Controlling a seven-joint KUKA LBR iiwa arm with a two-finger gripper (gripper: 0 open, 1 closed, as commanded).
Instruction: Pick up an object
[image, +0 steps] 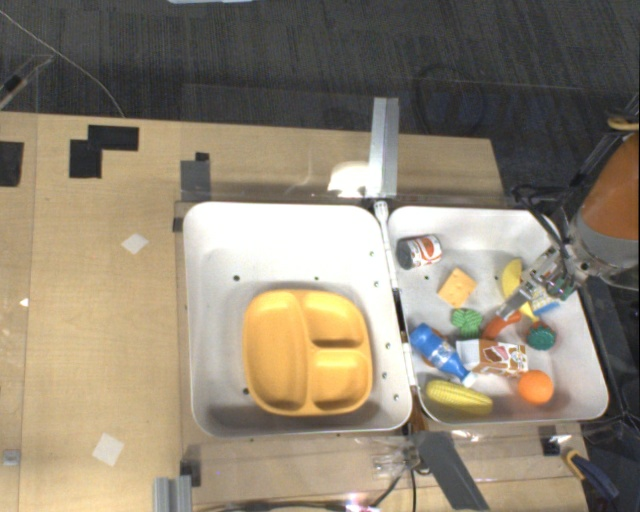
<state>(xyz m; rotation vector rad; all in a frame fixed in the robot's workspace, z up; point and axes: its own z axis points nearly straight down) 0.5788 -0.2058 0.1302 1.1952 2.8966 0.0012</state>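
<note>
Tool (533, 290) hovers over upright-lying banana (511, 276), axis running near-far.

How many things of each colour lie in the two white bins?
Yellow: 4, the tray, cheese, banana, corn
Green: 2
Orange: 2
Blue: 1
Silver and red can: 1
Brown and white carton: 1
Total: 11

Left bin (215, 250) rim open around yellow tray (307, 351), right bin (470, 225) crowded
</note>
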